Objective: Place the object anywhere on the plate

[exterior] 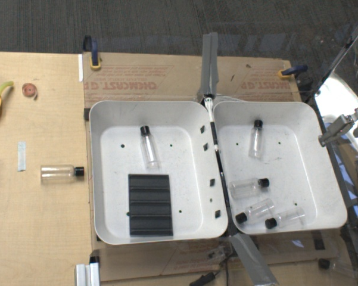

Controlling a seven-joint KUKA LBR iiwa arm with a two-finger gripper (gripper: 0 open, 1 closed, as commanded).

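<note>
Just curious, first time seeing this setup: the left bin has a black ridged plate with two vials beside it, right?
Not quite. The camera view shows one vial in the left bin, lying just above the black ridged plate. The rest is right.

Left bin (101, 159) — plate (149, 204), one vial (148, 145); right bin (321, 159) — four vials.

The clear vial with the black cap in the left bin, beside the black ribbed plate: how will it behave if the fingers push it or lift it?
The clear vial lies on its side on the smooth floor of the left bin, so a sideways push would probably roll it. It looks see-through and empty, so likely light. Its smooth round wall may slip in a grasp. The black ribbed plate might stop it rolling.
</note>
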